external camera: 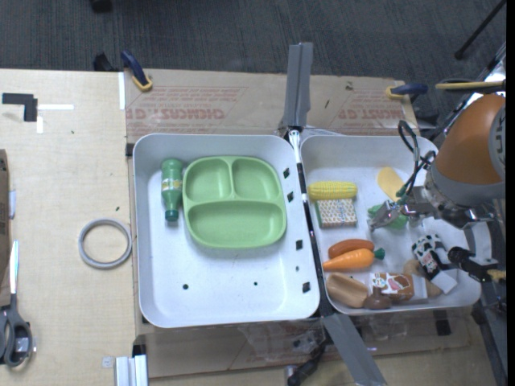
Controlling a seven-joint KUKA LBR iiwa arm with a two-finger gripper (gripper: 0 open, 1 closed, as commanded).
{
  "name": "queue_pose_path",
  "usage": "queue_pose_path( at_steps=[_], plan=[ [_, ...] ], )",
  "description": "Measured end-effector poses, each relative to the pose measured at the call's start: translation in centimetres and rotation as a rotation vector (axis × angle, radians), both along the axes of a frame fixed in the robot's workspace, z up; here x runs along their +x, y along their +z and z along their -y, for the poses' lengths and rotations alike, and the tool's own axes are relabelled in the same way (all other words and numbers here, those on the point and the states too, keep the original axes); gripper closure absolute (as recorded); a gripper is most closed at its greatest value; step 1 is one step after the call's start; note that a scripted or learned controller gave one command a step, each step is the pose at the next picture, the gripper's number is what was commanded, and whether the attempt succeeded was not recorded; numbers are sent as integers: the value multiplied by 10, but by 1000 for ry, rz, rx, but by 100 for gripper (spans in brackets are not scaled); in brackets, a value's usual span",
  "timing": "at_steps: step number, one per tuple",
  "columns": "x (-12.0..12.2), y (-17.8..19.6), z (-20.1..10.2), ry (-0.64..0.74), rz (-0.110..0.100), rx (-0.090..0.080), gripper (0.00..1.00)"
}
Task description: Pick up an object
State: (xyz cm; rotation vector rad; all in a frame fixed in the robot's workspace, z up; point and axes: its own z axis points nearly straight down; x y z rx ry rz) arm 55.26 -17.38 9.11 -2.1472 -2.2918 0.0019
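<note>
Objects all sit in the bins, none lifted; pick not done as far as I see. Right bin, near to far: hot dog, snack pack, cow toy, carrot, cracker, corn, yellow piece. Claw sits low over a green piece mid-bin; can't tell if it's spread or pinching. Left bin: green tray, bottle just beside it. Tape ring lies on the worktop.

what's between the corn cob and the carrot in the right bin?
In the camera view, a small tan waffle-textured block lies between the corn cob above and the carrot below, close under the corn, with bare bin floor before the carrot.
</note>
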Motion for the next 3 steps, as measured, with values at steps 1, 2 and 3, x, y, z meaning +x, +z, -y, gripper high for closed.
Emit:
queue_pose_path(
  at_steps=[1,2,3],
  plan=[
    [0,9,1,-3,-1,0,100],
    [51,0,-47,-27,1,-1,100],
    [105,101,-122,157,3,-1,100]
  ],
)
